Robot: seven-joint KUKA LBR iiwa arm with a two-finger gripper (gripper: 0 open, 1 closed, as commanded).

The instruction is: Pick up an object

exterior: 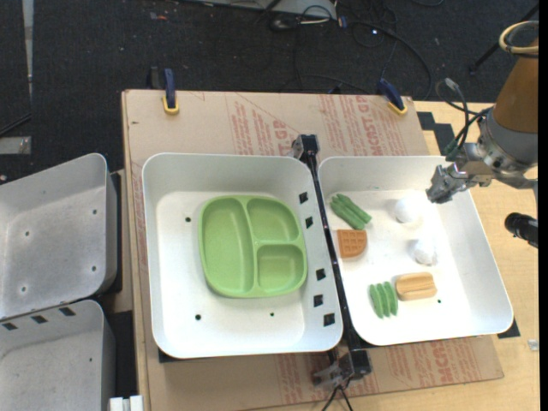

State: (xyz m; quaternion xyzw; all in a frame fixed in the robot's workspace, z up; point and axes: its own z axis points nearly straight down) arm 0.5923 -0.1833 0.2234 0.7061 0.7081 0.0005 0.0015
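An orange-brown band (519,101) is seen on the arm (512,131), topped by a pale ring. Below it, a grey metallic wrist section is seen, ending in a small dark gripper (438,188).

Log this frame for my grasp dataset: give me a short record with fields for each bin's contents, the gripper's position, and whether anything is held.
left bin: green divided plate
right bin: two green bean bundles, waffle piece, tan bread piece, two white lumps
gripper: over the right bin's far right part, beside the upper white lump
held: nothing visible between the fingers
arm: enters from the view's right
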